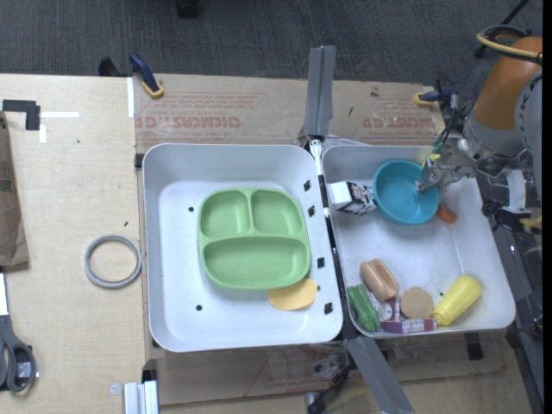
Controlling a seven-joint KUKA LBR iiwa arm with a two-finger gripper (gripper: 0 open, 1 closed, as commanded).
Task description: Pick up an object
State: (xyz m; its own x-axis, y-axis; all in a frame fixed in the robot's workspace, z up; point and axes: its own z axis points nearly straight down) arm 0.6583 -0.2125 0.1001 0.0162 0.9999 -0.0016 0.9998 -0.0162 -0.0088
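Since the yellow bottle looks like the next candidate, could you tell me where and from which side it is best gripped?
I would grip the yellow bottle across its body, coming from above. It lies tilted on its side in the right bin, near the wall, with its rounded flanks exposed and one end against the food items.

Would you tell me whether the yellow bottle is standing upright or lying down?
Lying down: the yellow bottle rests on its side, slanted, on the right bin's floor.

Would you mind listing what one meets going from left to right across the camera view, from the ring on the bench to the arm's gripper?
Tape ring → green divided plate → small milk carton → blue bowl → gripper, at the bowl's right rim.
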